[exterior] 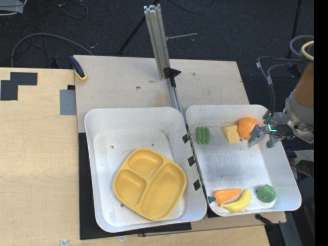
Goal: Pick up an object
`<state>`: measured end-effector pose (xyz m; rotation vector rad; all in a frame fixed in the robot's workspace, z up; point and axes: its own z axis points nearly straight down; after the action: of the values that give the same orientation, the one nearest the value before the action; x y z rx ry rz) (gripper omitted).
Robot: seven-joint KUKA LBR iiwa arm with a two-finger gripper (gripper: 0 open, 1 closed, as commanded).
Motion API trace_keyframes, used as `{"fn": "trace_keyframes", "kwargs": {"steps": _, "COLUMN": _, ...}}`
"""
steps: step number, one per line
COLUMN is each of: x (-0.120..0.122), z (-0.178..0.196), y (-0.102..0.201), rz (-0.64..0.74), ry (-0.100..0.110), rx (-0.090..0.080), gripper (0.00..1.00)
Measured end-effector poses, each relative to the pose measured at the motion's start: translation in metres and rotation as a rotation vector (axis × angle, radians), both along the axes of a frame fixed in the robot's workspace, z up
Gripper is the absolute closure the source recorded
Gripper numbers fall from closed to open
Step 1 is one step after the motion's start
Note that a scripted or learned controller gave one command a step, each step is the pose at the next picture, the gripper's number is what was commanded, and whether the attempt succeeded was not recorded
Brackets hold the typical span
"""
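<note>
The orange fruit (pixel 247 126) lies near the far right corner of the right bin (pixel 241 174), touching or just beside a pale yellow block (pixel 231 134) on its left. The hand (pixel 261 137) sits at the fruit's right side, at the bin's right wall; its fingers appear spread, one dark finger lying just beside the fruit, and nothing is seen pinched between them. Whether that finger touches the fruit cannot be told.

Left of the block, apart from it, lies a green ridged item (pixel 203 135). Along the near edge of the same bin lie an orange carrot (pixel 227 195), a yellow banana (pixel 238 202) touching it, and a green round item (pixel 265 193) just to the right.

The left bin (pixel 102 137) holds a yellow divided plate (pixel 149 183) with three compartments, resting flat toward the near side. Both bins sit side by side on the table (pixel 123 81). An upright metal post (pixel 158 42) rises behind them.
</note>
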<state>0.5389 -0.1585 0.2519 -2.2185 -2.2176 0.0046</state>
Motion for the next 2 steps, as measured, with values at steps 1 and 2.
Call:
{"fn": "trace_keyframes", "kwargs": {"steps": 1, "x": 0.0, "z": 0.001, "y": 0.0, "rz": 0.0, "ry": -0.002, "rx": 0.0, "gripper": 0.0}}
{"fn": "trace_keyframes", "kwargs": {"steps": 2, "x": 0.001, "z": -0.043, "y": 0.003, "rz": 0.0, "ry": 0.002, "rx": 0.001, "gripper": 0.0}}
